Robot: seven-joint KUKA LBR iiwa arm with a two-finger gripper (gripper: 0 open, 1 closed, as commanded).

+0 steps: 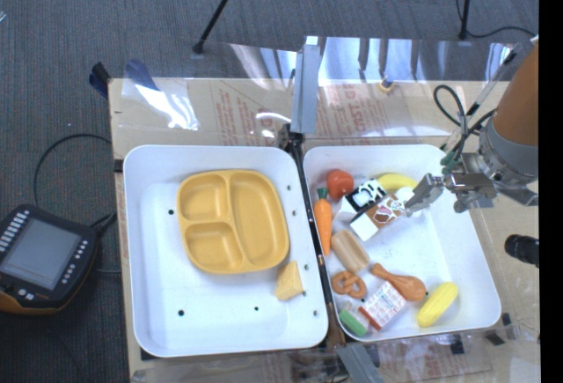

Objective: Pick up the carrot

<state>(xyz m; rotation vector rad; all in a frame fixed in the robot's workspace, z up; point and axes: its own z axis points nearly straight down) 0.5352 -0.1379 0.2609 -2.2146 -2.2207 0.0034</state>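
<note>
The carrot (pixel 324 224), orange with a green top, lies along the left wall of the right bin (pixel 462 249), its tip pointing toward the front. My gripper (pixel 417 196) hangs over the middle of the right bin's back half. It is to the right of the carrot and well apart from it. It sits just above a brown and white box (pixel 381 216) and beside a yellow banana (pixel 396 182). Nothing shows as held in it.
Around the carrot lie a red tomato (pixel 339 181), a black and white carton (pixel 365 195), a hot dog bun (pixel 349 249) and a pretzel (pixel 349 285). A drumstick (pixel 400 281), corn (pixel 438 304) and a red packet (pixel 383 305) fill the front. The left bin (pixel 154 302) holds a yellow divided plate (pixel 233 220) and a cheese wedge (pixel 289 283).
</note>
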